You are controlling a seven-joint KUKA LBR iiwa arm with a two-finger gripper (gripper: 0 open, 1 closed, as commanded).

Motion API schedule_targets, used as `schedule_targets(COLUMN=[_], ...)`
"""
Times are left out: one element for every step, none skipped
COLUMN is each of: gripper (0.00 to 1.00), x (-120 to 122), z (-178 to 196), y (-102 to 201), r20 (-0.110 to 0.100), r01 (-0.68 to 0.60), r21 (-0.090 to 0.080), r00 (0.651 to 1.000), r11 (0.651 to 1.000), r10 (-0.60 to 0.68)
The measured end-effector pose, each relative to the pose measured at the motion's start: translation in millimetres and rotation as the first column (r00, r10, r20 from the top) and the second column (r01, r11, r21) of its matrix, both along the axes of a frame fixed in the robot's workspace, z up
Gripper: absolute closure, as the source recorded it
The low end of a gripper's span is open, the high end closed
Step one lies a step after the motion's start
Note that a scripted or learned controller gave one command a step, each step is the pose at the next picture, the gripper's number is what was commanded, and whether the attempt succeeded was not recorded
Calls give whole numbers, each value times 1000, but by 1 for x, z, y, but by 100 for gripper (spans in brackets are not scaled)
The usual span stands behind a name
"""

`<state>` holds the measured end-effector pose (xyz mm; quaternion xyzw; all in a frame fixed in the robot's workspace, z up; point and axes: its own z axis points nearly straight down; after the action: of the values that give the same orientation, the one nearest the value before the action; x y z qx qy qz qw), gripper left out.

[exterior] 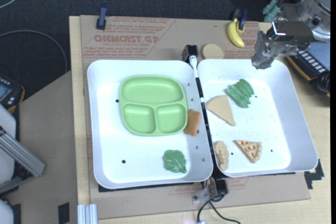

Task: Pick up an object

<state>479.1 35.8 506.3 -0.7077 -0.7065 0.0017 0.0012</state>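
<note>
I see a pale green three-compartment plastic tray (pixel 153 104) in the left shallow white bin (pixel 100 128). The grey two-finger gripper (pixel 261 62) hovers at the right bin's (pixel 299 128) twelve o'clock rim, grasping nothing I can see. The green bean-pod toy (pixel 241 93) lies at its six o'clock.
</note>
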Motion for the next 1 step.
schedule_targets(gripper=[100], x=[0], z=[-43], y=[3], r20=[-2], r01=[-1], r21=[0], r00=[1000], r11=[1000], r10=[1])
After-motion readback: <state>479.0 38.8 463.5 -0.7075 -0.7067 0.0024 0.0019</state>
